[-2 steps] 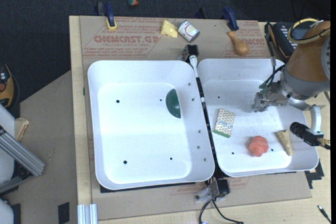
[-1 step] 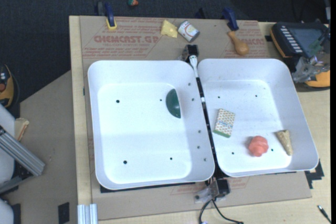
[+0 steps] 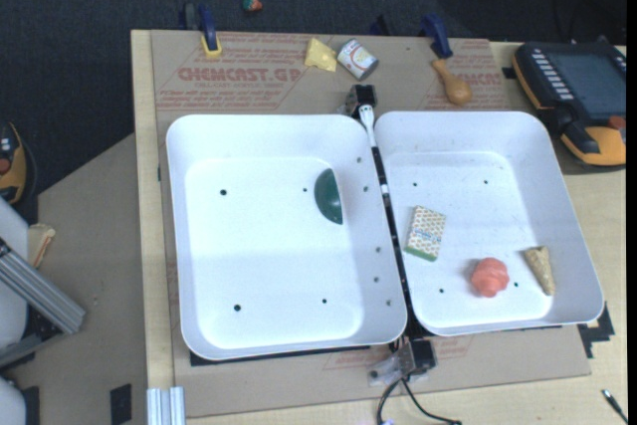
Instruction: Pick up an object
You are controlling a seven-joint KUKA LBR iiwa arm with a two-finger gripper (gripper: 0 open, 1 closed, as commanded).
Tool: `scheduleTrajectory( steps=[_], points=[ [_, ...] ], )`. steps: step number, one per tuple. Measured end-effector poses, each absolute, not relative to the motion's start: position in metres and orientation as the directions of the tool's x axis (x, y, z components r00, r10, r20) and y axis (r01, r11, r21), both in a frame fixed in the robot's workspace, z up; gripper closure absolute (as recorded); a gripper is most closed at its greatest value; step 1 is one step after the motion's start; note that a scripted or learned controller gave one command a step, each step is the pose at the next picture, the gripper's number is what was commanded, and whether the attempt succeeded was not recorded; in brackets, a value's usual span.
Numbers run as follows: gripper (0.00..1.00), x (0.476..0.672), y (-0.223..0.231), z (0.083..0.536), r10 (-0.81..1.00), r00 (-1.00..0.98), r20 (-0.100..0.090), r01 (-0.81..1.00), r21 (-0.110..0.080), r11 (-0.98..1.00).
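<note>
Cables (image 3: 403, 383) and a small black connector (image 3: 418, 354) hang off the near edge of the bench, right where the two bins meet.

Just behind them, in the right bin (image 3: 569, 214), sit three things to pick from. A red lump (image 3: 488, 277) lies toward the near side. A tan wedge (image 3: 539, 268) is just beside it on the right, close to the bin wall but apart from the lump. A patterned block (image 3: 426, 233) lies a little further back on the left, near the divide between the bins. The left bin (image 3: 249, 264) holds a single dark green piece (image 3: 328, 195), set toward its far right part, near the shared edge.

Whether the gripper is released or clenched, I cannot tell.

Both bins rest on a brown cardboard sheet (image 3: 249, 73) with red lettering. On the bare strip behind them lie a yellow scrap (image 3: 320, 56) and a small white box (image 3: 357, 59), almost touching, and a wooden tool (image 3: 452, 82) further right. A black clip (image 3: 363, 99) sits at the far end of the seam between the bins. Two blue clamps (image 3: 208, 27) (image 3: 433, 33) grip the sheet's far edge.

At the far right lies a black and orange pendant (image 3: 582, 95). A tiny coloured ball (image 3: 253, 3) rests on the dark carpet beyond the bench, and a metal rail (image 3: 40, 289) slants at the near left.
</note>
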State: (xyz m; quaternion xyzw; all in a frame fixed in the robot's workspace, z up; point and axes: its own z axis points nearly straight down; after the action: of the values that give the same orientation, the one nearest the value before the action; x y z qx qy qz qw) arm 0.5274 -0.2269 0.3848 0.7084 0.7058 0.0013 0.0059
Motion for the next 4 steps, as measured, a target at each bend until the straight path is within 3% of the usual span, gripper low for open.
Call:
scheduleTrajectory(
  steps=[1, 2, 3, 4],
  points=[
    [1.00, 0.583, -0.208, 0.298, 1.000, -0.004, 0.002, 1.000, -0.005, 0.004],
    [1.00, 0.595, -0.163, 0.412, 1.000, -0.006, -0.004, 1.000, 0.015, 0.006],
    [1.00, 0.614, -0.122, 0.245, 1.000, -0.004, 0.004, 1.000, -0.013, 0.004],
    [1.00, 0.627, -0.069, 0.432, 1.000, -0.007, -0.002, 1.000, 0.023, 0.007]
  ],
)
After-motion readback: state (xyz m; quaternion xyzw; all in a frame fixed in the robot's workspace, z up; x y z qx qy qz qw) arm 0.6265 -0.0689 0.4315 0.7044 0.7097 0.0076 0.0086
